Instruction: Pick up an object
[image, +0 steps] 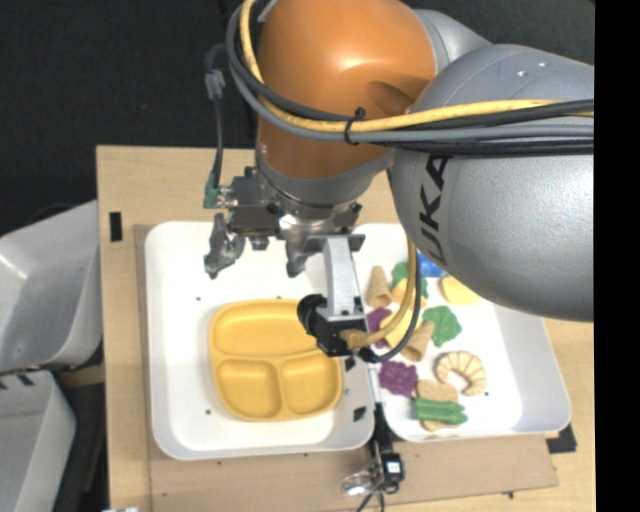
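Observation:
My gripper (256, 260) hangs over the back part of the left bin (175, 330), just behind a yellow divided tray (272, 362). Its two dark fingers (217, 258) stand apart, open, with bare white bin floor between them. Toy foods lie in the right bin (520, 390): a croissant (462, 371), purple grapes (398, 378), a green piece (437, 411), a green leafy piece (441, 324), two cones (379, 286) and a blue piece (431, 268). The arm hides the back of that bin.
A grey bracket with a black block (326, 326) and yellow cable hangs from the wrist over the tray's right edge. The wooden bench (120, 180) rims both bins. A white bin-like object (45, 290) sits off the bench at the left.

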